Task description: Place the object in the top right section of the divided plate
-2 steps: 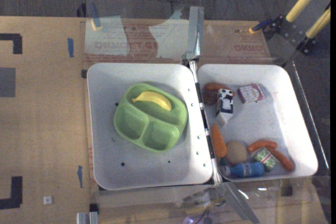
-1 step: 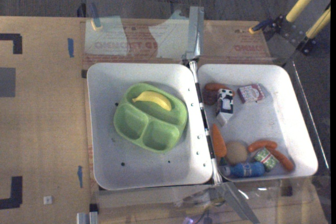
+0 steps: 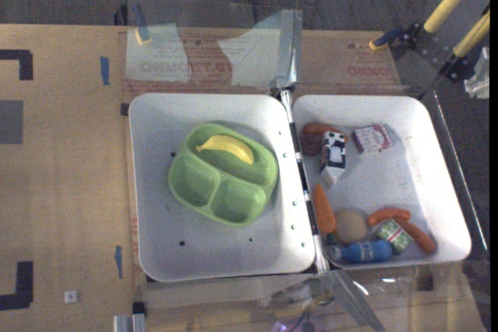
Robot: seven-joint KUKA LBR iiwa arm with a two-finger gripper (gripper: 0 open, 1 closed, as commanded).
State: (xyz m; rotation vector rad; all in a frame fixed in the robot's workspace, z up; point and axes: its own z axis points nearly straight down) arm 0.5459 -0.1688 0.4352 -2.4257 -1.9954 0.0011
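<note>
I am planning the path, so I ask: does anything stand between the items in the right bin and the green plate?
Yes. The two bins' adjoining walls run between them, so an item must go over these. On the green plate, a banana already lies in the upper section.

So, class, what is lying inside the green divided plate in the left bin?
A yellow plastic banana lies in the largest, upper section of the green divided plastic plate. The two smaller lower sections show bare green plastic. The plate floor directly under the banana is covered.
</note>
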